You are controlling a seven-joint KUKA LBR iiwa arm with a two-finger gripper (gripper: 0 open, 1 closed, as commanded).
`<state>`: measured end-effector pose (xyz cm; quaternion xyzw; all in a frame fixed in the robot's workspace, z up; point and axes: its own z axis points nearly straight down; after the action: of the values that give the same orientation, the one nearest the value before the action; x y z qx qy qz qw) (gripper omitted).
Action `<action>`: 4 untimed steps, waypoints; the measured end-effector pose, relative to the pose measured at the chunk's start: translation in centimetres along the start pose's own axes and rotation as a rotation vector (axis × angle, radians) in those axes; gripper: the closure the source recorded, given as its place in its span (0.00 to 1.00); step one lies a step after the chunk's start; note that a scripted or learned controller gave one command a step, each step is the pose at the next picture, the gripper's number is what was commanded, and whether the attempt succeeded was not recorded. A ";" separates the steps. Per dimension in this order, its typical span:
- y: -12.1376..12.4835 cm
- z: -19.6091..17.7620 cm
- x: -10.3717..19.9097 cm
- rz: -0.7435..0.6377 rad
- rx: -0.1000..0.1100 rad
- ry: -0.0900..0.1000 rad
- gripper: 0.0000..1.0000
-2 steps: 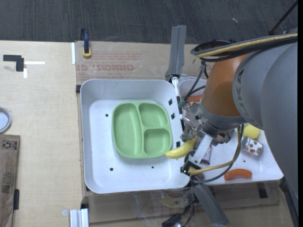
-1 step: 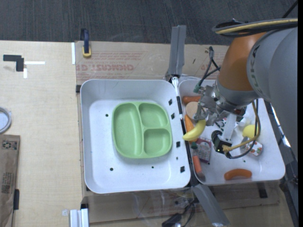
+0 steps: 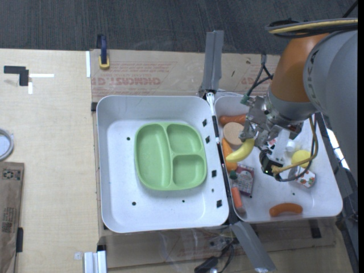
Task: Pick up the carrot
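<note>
Near left in the right white bin (image 3: 318, 206), small orange tapered piece (image 3: 235, 197), perhaps the carrot: light, stiff, smooth; grasp mid-body. Whether the gripper (image 3: 259, 140) is spread, I cannot tell.

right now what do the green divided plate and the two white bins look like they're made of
Green divided plate: looks like moulded plastic, matte to satin, judging by its even pale green and soft rounded compartment ridges. Left white bin and right white bin: probably thin formed plastic, semi-gloss, with rounded corners and a faint sheen; painted metal can't be ruled out.
</note>
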<state>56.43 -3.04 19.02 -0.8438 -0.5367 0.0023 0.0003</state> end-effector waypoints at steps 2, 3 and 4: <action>-6.0 -2.2 8.5 0.430 0.000 -0.001 1.00; -9.1 -11.4 -1.0 0.076 -0.001 0.000 1.00; -11.8 -3.0 4.6 0.362 0.003 -0.002 1.00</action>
<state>47.66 6.12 22.06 -0.9267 -0.3759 0.0039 0.0007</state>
